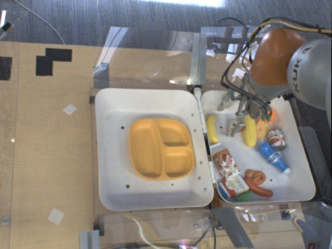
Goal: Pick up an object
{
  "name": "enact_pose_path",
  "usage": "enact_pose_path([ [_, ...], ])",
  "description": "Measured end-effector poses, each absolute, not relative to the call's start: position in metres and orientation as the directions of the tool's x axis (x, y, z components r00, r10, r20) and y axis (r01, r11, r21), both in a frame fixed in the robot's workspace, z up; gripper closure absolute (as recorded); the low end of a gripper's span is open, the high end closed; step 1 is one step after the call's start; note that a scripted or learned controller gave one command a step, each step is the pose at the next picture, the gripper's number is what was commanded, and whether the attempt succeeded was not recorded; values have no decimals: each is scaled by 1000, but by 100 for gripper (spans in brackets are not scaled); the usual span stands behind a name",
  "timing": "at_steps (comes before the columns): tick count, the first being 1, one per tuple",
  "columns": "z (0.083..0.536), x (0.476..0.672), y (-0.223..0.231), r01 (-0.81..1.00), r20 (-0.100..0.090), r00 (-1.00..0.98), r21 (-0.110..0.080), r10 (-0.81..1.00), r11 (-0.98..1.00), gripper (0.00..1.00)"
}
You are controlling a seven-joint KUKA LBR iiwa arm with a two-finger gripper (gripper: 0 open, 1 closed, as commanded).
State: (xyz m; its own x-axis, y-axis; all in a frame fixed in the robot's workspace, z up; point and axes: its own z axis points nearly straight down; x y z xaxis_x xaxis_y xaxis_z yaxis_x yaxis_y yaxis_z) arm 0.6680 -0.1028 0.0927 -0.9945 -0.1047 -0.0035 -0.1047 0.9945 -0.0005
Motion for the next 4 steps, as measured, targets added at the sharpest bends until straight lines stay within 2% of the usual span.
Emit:
enact_pose_path([
  [1, 88, 657, -102, 47, -11, -999, 1, 47, 999, 0],
  [3, 88, 641, -143, 402, -10, -916, 3, 402, 916, 0],
  [4, 89, 608, -140, 192, -13, -981, 2, 192, 981, 0],
])
